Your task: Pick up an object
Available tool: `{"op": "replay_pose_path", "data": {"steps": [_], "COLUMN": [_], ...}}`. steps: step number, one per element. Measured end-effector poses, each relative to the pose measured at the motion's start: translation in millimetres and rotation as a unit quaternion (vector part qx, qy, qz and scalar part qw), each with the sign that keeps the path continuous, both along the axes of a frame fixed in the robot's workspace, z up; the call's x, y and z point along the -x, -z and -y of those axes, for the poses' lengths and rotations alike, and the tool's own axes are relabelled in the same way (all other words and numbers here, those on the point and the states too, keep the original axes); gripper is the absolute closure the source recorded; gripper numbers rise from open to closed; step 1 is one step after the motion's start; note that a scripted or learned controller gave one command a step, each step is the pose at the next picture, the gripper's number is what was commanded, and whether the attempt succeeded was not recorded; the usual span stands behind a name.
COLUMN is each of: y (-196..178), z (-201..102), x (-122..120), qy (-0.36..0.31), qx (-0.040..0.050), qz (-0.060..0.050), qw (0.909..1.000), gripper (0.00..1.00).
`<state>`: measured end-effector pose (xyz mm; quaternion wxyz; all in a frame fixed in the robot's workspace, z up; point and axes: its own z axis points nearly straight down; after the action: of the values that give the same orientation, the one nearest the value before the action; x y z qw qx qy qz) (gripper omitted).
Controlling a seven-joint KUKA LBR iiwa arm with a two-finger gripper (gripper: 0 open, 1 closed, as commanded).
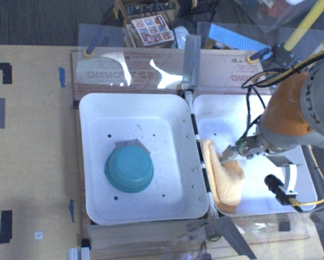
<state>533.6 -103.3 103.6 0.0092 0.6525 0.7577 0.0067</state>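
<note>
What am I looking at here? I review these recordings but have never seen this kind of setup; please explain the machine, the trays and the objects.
This is one fixed camera looking down at a slant on a bench. The grey machine with an orange band is a robot arm reaching in from the right. Its pincer sits low in the right white bin, at a tan sponge-like object lying along that bin's left wall. Whether the pincer actually grips it cannot be told from this view. The left white bin holds a teal bowl, turned upside down, resting on a small grey piece. Its job is simply to pick up an object.
</note>
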Motion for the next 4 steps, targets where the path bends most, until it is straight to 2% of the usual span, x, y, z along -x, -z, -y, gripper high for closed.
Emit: {"op": "replay_pose_path", "data": {"steps": [1, 2, 3, 4], "y": [10, 0, 0, 10], "z": [-3, -4, -2, -4], "x": [13, 12, 12, 32], "qy": [0.018, 0.018, 0.018, 0.011], "qx": [0.0009, -0.001, -0.0001, 0.001], "qz": [0.0, 0.001, 0.001, 0.001], "qw": [0.9998, 0.9998, 0.9998, 0.9999], "gripper": [0.0, 1.0, 0.0, 0.0]}}
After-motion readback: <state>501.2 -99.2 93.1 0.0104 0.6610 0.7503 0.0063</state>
